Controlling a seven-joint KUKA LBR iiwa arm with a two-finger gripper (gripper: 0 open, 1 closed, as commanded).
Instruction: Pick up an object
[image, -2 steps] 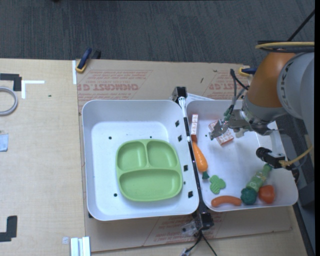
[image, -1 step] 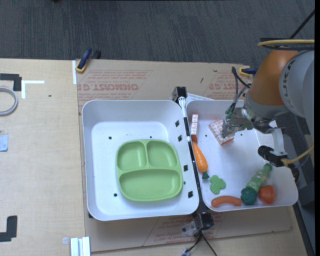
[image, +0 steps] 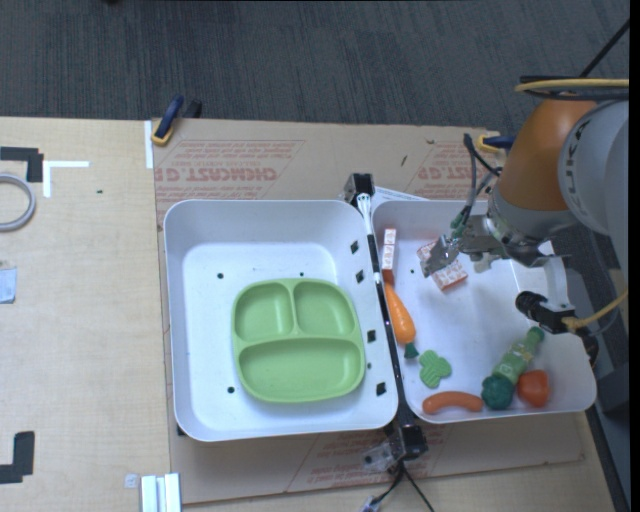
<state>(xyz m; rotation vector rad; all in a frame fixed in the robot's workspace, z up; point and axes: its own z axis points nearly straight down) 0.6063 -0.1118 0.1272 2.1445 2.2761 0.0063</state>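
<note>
Pincer (image: 441, 257) hangs touching a small red-and-white carton (image: 451, 277) just below it; whether it grips, I cannot tell. Carton looks light, crushable: pinch flat sides

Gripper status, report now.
Gripper over right bin, a small box at its tips, grasp unconfirmed. Carrot, sausage, bottle lie loose below. Nothing blocking.

A pale wooden bench top (image: 80, 350) fills the left and lower part of the frame, with a sheet of brown cardboard (image: 270, 165) bearing red print laid over its middle. Dark grey carpet (image: 300, 55) runs across the top of the frame. Light is even.
</note>
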